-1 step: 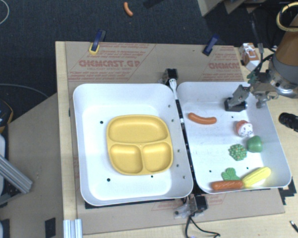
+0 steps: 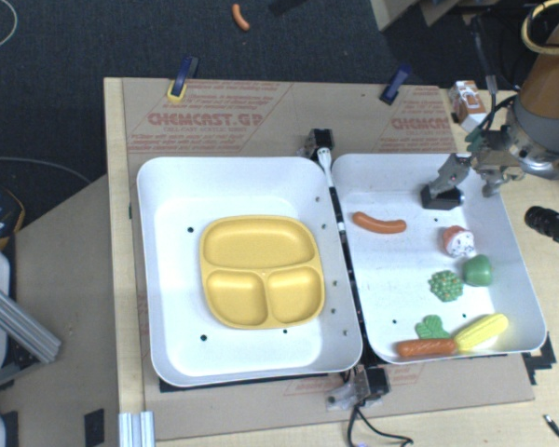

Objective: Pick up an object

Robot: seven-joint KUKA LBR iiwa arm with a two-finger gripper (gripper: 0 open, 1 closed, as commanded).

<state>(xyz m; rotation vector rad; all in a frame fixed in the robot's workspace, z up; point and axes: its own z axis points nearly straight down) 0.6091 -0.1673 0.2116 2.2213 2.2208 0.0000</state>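
Observation:
My gripper (image 2: 466,191) hangs over the back right part of the right bin (image 2: 391,298), open, with nothing between its fingers. One dark fingertip (image 2: 440,196) sits close to the bin floor. An orange-red sausage (image 2: 380,223) lies left of and in front of it. A red-and-white toy (image 2: 457,240) lies just in front of the gripper. Further forward are a green pepper (image 2: 478,270), a broccoli piece (image 2: 445,285), a green leafy toy (image 2: 431,327), a yellow corn cob (image 2: 482,331) and a second orange sausage (image 2: 426,347).
The left bin (image 2: 168,250) holds a yellow divided plate (image 2: 261,270). A raised rim (image 2: 340,240) separates the two bins. Blue clamps (image 2: 181,79) (image 2: 395,85) sit on the board's back edge. The arm (image 2: 540,110) comes in from the right.

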